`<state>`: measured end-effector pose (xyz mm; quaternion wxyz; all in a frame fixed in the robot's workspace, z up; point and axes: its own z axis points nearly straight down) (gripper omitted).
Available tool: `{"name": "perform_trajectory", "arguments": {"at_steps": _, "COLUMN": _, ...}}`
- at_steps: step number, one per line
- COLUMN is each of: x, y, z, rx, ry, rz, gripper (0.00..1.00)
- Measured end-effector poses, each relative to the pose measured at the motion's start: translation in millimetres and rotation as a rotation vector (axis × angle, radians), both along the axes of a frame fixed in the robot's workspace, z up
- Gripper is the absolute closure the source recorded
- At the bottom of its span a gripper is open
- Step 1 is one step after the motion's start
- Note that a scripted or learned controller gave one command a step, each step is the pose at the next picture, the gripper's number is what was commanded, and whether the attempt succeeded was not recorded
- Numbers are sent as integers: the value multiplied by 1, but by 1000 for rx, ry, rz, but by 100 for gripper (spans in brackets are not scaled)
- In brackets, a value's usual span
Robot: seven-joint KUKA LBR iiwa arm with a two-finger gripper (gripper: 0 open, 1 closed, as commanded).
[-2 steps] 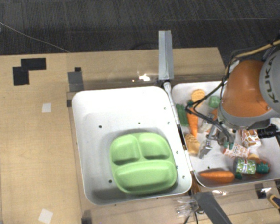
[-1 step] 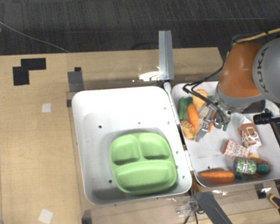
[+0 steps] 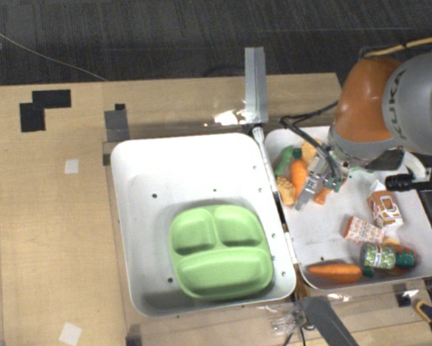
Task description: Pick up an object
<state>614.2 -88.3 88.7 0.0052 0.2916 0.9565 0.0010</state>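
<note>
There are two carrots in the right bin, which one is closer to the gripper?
The carrot standing near the bin's top left, beside the gripper. The other carrot lies flat along the front edge.

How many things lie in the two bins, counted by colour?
Green: 3 – divided plate, leafy piece, small pack
Orange: 3 – carrot, carrot, piece by the gripper
Yellow: 2 –
Orange-white packets: 2 –
Total: 10

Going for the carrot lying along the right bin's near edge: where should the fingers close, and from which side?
Grip the carrot across its thick middle, coming straight down from above. It lies flat, lengthwise along the right bin's near wall, so close the fingers across its narrow width. A green packet crowds its right end.
</note>
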Motion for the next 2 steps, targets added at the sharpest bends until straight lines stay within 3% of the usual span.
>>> {"name": "perform_trajectory", "arguments": {"at_steps": 1, "x": 17, "y": 1, "z": -1, "rx": 2, "ry": 1, "rz": -161, "gripper": 0}}
{"name": "perform_trajectory", "arguments": {"at_steps": 2, "x": -16, "y": -17, "z": 0, "rx": 1, "ry": -2, "rz": -110, "gripper": 0}}
